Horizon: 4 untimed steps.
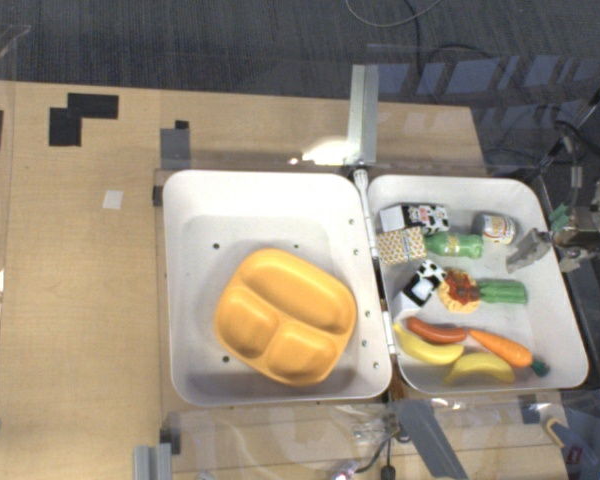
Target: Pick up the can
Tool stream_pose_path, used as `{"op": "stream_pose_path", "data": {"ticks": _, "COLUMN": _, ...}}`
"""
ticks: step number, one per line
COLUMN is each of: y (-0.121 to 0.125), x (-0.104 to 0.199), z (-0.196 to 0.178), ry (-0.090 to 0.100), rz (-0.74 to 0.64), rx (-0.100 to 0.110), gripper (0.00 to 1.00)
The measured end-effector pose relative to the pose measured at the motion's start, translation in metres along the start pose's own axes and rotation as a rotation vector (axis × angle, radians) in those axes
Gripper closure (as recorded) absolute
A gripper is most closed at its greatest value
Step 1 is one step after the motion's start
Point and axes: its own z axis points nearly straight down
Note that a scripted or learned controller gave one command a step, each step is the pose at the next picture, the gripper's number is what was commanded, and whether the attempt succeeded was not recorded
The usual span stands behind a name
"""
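Note:
The can [497, 229] is small and silver with a pale label. It lies near the back right of the right bin [570, 318], just right of a green bottle [453, 245]. My gripper [529, 249] reaches in over the bin's right rim, a little to the right of the can and slightly nearer the front. It looks apart from the can, and nothing shows in its grasp.
The right bin also holds a cow-patterned carton [417, 215], a cracker box [400, 245], a black-and-white piece [423, 283], a green vegetable [501, 291], a sausage [437, 330], a carrot [505, 348] and bananas [450, 360]. The left bin [195, 268] holds a yellow divided plate [285, 314].

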Motion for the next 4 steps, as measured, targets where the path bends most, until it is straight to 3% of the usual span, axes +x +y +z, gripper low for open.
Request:
{"op": "stream_pose_path", "data": {"ticks": 1, "y": 0.078, "x": 0.116, "z": 0.058, "ry": 0.001, "rz": -0.231, "rx": 0.000, "gripper": 0.00}}
{"op": "stream_pose_path", "data": {"ticks": 2, "y": 0.141, "x": 0.180, "z": 0.052, "ry": -0.001, "rz": -0.943, "rx": -0.008, "gripper": 0.00}}
{"op": "stream_pose_path", "data": {"ticks": 3, "y": 0.081, "x": 0.284, "z": 0.056, "ry": 0.001, "rz": -1.107, "rx": -0.005, "gripper": 0.00}}
{"op": "stream_pose_path", "data": {"ticks": 4, "y": 0.083, "x": 0.285, "z": 0.044, "ry": -0.001, "rz": -1.105, "rx": -0.014, "gripper": 1.00}}
